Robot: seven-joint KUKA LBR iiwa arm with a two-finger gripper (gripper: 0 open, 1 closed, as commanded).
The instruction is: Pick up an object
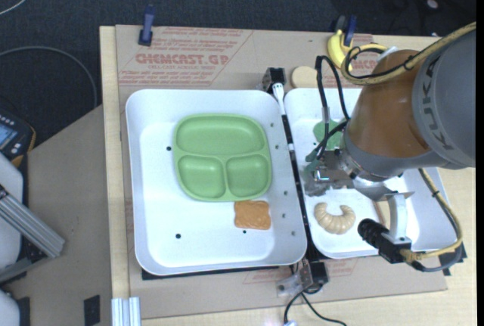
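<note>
Croissant (335,217), the likeliest thing to pick, lies in the near part of the right bin (432,230), pale and curled, apart from the bin's wall. Just above it hangs the end effector (327,169), low over the bin under the bulky orange-banded arm (393,124); I cannot tell how it is set or whether it has hold of anything. Something green (330,131) shows beyond it, partly hidden by the arm. In the left bin (147,166) an orange-brown piece of toast (252,215) lies nearer, and a green divided plate (223,156) farther back. I judge the step to be the approach; next calls for centring over the croissant and descending
</note>
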